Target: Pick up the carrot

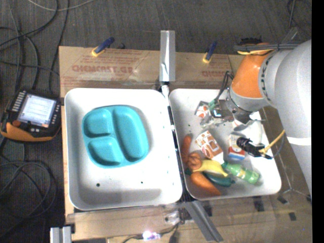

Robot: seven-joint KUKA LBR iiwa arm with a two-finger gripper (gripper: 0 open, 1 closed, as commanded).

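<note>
The carrot (205,184) is an orange tapered piece lying at the front edge of the right bin (271,184), under a yellow banana (213,167). My gripper (214,110) hangs over the back part of the same bin, well behind the carrot and apart from it. The wrist's orange band (248,80) and grey arm reach in from the right. Small printed items lie just under the gripper and blur its tip.
Around the carrot lie a green bottle (243,174), a reddish sausage-shaped piece (187,145), a brown round item (194,160) and a small printed carton (208,144). The left bin (76,186) holds a blue divided tray (116,134). A teach pendant (31,114) sits far left.
</note>
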